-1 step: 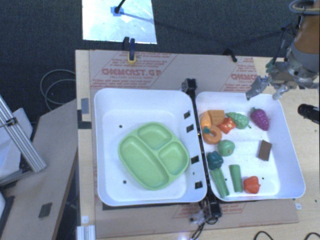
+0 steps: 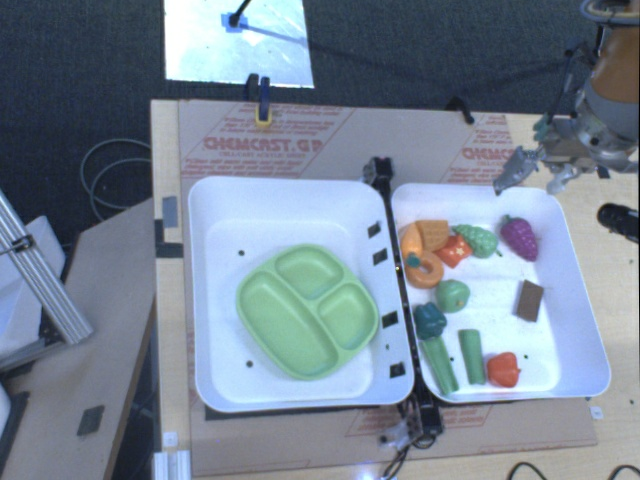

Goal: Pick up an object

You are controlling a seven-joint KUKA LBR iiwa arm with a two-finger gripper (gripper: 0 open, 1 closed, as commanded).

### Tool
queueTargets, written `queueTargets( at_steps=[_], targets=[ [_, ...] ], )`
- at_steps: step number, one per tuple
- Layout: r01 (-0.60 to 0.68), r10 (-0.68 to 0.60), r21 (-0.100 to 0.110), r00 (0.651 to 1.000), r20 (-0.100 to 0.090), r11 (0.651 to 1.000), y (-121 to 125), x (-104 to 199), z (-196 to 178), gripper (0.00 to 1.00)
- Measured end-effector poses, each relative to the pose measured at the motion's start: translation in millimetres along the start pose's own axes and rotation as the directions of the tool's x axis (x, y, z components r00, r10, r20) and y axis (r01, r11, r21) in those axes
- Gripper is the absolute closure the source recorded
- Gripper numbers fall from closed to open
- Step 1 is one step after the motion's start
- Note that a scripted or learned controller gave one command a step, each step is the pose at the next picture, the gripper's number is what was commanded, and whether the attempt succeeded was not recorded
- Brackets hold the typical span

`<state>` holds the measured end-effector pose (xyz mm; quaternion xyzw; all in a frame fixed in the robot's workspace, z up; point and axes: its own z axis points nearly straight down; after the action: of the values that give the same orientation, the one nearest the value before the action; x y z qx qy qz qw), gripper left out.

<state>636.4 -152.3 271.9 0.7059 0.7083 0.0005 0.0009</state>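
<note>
The right bin holds several toy foods. Among them are purple grapes, a brown block, a red pepper, an orange ring, a green apple and a red-orange piece. My gripper hangs above the bin's back right edge, higher than the toys and behind the grapes. Its two fingers are spread open with nothing between them.
The left bin holds a green divided plate. A black clip divider runs between the bins. Green sticks and a teal piece lie at the right bin's front left. The cardboard bench top extends behind.
</note>
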Motion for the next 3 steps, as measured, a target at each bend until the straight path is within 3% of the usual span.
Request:
queueTargets(
  at_steps=[3],
  targets=[
    [-0.002, 0.002, 0.004, 1.000, -0.001, 1.000, -10, 7, 140, 0.00]
  ],
)
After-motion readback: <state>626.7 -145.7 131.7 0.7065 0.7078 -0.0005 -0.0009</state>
